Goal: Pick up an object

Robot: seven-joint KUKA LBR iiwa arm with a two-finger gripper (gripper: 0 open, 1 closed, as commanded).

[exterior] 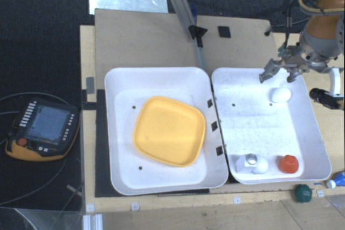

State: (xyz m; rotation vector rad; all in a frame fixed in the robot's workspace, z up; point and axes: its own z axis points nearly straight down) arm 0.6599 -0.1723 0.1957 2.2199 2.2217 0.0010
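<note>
My end effector (280, 76) hangs over the far end of the right shallow white plastic bin (311, 116), its two dark fingers spread apart with nothing between them. Just below and between those fingers, a small round white ball (280, 95) lies on the bin floor, near the fingertips; I cannot tell whether they touch it. At the near end of the same bin sit a small orange-red rounded object (289, 164) and, to its left, a little white-and-silver item (253, 163) whose shape I cannot make out. The left white bin (116, 116) holds a square yellow plastic plate (169, 131) with rounded corners, lying flat near its middle. On the desk (161, 40), past the right bin's near edge, rests a small dark green ball (302, 193). A handheld control pendant (42, 129) with a screen lies on the dark floor to the left.
</note>
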